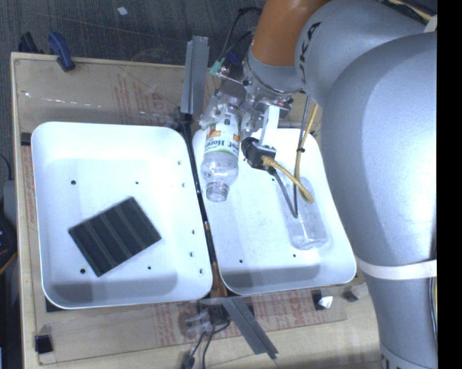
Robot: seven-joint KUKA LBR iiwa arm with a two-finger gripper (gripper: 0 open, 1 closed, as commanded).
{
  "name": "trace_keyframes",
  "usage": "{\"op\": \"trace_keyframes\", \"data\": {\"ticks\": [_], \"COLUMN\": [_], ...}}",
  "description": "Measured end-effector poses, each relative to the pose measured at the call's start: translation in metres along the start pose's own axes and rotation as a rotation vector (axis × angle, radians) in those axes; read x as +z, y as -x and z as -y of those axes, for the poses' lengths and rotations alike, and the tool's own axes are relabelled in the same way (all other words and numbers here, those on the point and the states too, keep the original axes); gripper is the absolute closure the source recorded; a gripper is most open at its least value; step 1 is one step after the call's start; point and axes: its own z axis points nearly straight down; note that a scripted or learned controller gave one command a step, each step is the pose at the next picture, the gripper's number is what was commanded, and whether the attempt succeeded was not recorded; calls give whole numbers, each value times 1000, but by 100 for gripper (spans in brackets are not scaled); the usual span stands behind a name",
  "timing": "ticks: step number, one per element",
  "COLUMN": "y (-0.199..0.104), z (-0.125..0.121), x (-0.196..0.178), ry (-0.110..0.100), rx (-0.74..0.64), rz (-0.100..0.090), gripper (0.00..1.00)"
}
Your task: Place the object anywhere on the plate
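Right bin's far side behind arm

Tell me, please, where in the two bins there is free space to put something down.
The left bin has bare floor all around the dark ridged plate, mostly above it. The right bin is free along its near edge. Its far half is crowded by the bottle, the end effector and the cables.

The grey arm reaches in from the right, orange band uppermost, its hand pointing down and left.
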Motion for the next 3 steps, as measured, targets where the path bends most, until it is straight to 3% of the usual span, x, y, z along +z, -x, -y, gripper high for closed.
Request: {"op": "trace_keyframes", "data": {"ticks": [2,3], "y": [6,8], "z": [-3,-3], "x": [-24,-14], "ry": [1,-4], "rx": [58,103], "rz": [0,0], "gripper": [100,100]}}
